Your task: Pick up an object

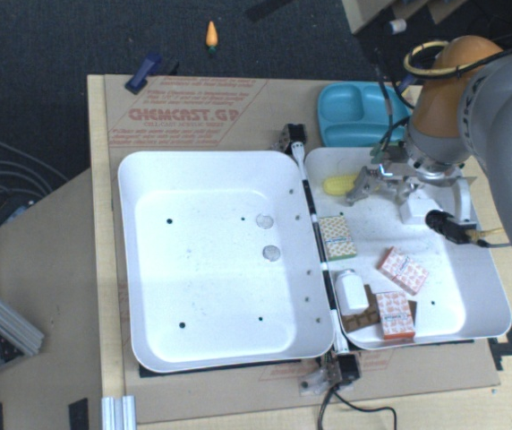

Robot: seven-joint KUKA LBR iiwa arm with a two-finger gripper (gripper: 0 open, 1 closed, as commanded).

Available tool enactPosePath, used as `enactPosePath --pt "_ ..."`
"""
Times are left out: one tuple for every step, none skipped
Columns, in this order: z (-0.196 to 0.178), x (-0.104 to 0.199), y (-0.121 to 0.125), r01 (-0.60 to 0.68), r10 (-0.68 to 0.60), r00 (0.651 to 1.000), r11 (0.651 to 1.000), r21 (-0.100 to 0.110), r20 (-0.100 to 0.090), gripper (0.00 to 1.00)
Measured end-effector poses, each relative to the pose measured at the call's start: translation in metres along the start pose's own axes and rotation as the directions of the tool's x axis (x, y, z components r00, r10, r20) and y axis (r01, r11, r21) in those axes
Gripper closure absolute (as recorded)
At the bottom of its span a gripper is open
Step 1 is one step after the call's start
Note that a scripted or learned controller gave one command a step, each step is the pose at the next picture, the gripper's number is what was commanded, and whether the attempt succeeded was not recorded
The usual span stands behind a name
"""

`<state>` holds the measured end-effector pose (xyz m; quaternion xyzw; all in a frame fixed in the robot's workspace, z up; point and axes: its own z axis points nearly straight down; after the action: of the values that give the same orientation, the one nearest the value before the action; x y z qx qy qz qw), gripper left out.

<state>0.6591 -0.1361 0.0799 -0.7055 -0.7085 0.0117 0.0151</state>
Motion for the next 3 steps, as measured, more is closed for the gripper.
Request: enactPosePath --pt "-0.004 0.045 0.002 -0.004 0.004 1.000 1.000 -0.031 0.002 0.00" --pt "-0.015 0.044 0.002 -0.003 0.003 1.000 0.999 -0.032 0.004 1.00" --pt "-0.191 -0.018 -0.033 -0.005 0.005 1.000 0.999 -0.043 0.008 1.00"
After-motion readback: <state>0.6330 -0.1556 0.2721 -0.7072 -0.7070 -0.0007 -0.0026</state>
